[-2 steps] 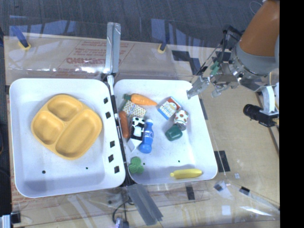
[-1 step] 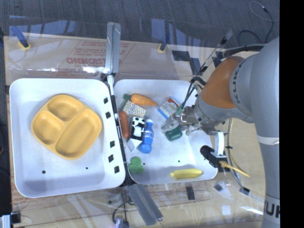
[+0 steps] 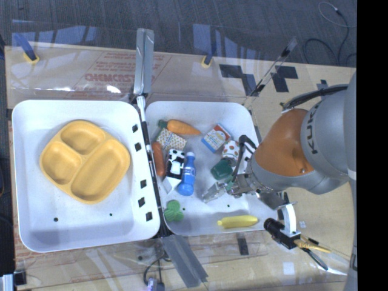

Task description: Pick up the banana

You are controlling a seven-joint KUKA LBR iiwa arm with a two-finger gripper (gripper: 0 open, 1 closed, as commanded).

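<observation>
Banana (image 3: 238,222) lies flat near the front edge of your right bin (image 3: 200,110), well clear of the other toys. Your hand (image 3: 213,192) hangs low just above and left of it, fingers slightly spread with nothing between them. Beside the hand you see a blue bottle (image 3: 187,174), a green block (image 3: 221,169) and a carrot (image 3: 182,127). A yellow divided plate (image 3: 85,160) sits in the left bin (image 3: 24,162).
</observation>
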